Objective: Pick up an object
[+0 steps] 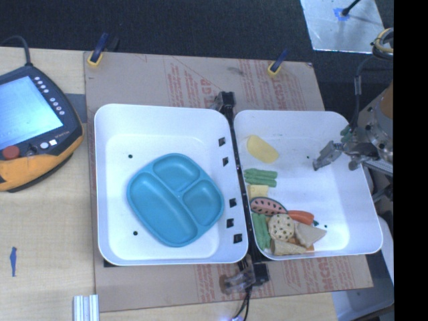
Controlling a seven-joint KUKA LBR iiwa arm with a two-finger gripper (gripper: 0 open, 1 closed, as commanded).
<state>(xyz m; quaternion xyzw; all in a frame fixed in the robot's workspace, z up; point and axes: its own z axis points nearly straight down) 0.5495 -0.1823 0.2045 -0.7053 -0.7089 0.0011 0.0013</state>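
Observation:
The right bin [354, 199] holds a cluster of toy food along its left and front side. A yellow piece [262, 149] lies farthest back, with green beans [259, 176] in front of it. Nearer the front are a watermelon slice [266, 206], an orange carrot [301, 216], a spotted cookie [281, 227] and a tan wedge [309, 235]. My gripper [339, 159] hangs over the bin's right rear part, well to the right of the yellow piece. Its fingers stand open with nothing between them.
The left bin [114, 146] holds a blue divided plate [175, 198]. A control pendant [30, 126] with a screen lies at the far left of the bench. Clamps [98, 49] pin the cardboard sheet at the back.

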